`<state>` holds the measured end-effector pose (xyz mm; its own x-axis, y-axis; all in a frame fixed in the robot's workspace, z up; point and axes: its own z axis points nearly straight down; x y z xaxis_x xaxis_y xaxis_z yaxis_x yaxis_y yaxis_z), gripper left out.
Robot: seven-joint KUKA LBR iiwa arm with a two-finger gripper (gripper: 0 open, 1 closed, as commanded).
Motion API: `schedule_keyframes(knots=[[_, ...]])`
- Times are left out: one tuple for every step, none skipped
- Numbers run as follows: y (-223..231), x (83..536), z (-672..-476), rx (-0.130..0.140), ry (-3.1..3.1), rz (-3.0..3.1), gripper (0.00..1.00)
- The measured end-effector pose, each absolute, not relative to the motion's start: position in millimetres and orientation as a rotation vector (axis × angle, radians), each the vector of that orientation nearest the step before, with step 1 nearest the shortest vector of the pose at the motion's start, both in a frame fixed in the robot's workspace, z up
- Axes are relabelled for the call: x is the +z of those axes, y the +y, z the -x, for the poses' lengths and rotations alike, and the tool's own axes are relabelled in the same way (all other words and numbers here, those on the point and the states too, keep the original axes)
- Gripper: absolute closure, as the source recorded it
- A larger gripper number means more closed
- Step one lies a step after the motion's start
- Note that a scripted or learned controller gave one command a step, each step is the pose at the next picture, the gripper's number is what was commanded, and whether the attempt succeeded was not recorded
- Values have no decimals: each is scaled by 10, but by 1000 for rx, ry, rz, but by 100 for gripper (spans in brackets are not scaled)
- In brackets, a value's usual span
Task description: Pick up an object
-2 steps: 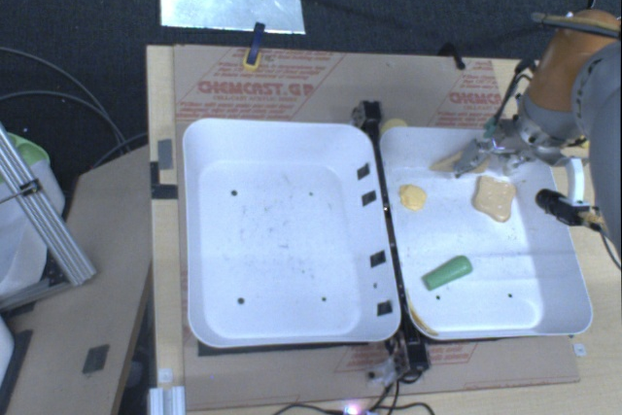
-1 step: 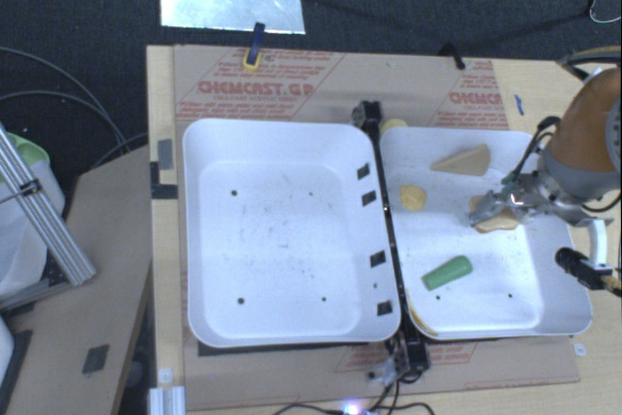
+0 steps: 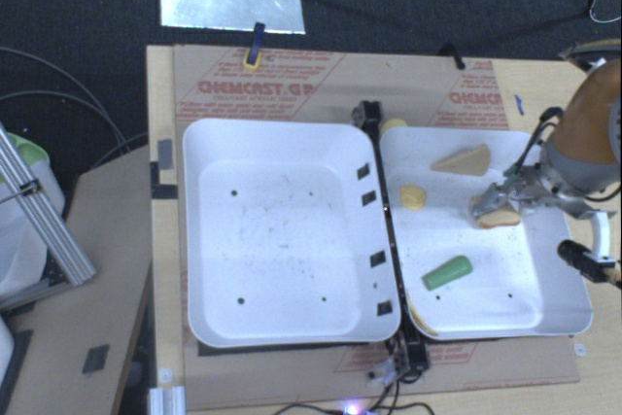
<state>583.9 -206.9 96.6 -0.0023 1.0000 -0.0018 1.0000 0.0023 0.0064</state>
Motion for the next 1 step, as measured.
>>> schedule_keyframes(knots=[[-1477,892,-5951,8,2221,-2205,100]])
